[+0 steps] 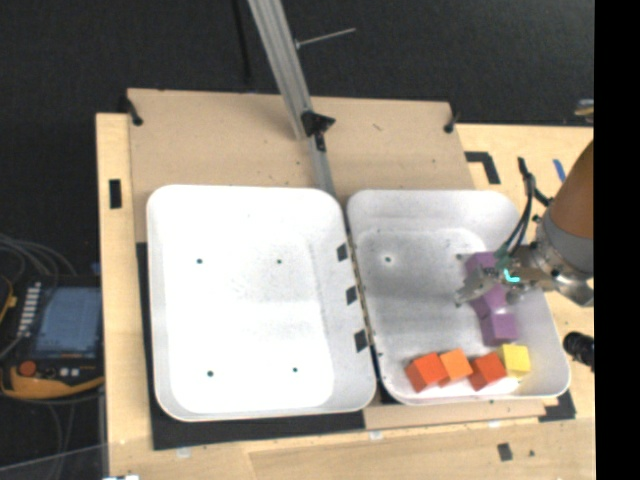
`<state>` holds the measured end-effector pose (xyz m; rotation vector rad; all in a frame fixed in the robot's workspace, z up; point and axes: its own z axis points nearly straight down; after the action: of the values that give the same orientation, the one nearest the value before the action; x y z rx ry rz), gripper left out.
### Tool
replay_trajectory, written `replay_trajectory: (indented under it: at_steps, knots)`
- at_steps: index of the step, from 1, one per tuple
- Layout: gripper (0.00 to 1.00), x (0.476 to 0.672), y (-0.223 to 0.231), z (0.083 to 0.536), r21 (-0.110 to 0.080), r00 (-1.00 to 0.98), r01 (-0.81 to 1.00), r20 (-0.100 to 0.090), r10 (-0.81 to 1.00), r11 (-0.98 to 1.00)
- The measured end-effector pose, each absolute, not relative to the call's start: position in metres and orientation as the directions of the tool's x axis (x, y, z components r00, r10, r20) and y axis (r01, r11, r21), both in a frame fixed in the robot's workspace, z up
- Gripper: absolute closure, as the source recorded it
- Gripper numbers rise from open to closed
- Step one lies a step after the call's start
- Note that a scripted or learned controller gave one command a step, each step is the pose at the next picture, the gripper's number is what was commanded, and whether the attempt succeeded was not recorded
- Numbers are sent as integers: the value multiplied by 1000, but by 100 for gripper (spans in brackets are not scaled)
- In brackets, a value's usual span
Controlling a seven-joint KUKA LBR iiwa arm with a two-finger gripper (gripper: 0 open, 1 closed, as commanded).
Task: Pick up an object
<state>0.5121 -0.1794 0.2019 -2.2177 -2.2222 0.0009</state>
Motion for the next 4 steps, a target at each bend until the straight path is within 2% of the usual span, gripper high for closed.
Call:
replay_trajectory:
  at_steps: [1,2,3,4]
  knots:
    - [0,513,-180,203,2,0,1000,0,1000,0]
    - [0,519,-189,152,-2,2,1000,-1,1000,-2]
    - [0,525,-193,123,24,4,1000,-12,1000,-4]
    - [100,526,-194,133,29,11,1000,-14,1000,-10]
